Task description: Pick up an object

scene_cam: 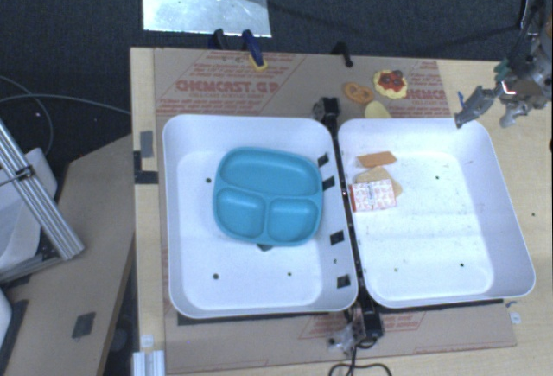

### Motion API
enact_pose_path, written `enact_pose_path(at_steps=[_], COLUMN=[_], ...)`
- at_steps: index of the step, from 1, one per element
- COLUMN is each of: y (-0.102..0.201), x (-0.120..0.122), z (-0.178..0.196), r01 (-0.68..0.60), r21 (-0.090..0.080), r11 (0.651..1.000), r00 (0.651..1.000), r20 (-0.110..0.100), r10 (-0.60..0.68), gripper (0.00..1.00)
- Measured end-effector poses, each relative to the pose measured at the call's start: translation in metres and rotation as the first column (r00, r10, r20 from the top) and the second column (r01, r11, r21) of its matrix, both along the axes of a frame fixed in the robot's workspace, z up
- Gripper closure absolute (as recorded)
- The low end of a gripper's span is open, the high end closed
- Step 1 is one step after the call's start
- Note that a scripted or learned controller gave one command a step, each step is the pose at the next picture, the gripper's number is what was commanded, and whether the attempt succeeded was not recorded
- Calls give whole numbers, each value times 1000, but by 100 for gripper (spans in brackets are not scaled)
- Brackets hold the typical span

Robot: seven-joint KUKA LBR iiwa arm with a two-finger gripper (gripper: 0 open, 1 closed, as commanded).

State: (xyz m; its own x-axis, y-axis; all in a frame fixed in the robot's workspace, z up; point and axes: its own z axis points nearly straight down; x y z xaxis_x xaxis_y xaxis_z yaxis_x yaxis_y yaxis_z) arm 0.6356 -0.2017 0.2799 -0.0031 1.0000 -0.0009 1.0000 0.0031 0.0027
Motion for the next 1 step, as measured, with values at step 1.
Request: enact_pose_path(at_steps=[1], y=[-4], x=[-6], z=[-200], r01=[2], r21=[-1], r11=[1000], r00=[1000], r20=[4], r10=[-2], gripper=[0])
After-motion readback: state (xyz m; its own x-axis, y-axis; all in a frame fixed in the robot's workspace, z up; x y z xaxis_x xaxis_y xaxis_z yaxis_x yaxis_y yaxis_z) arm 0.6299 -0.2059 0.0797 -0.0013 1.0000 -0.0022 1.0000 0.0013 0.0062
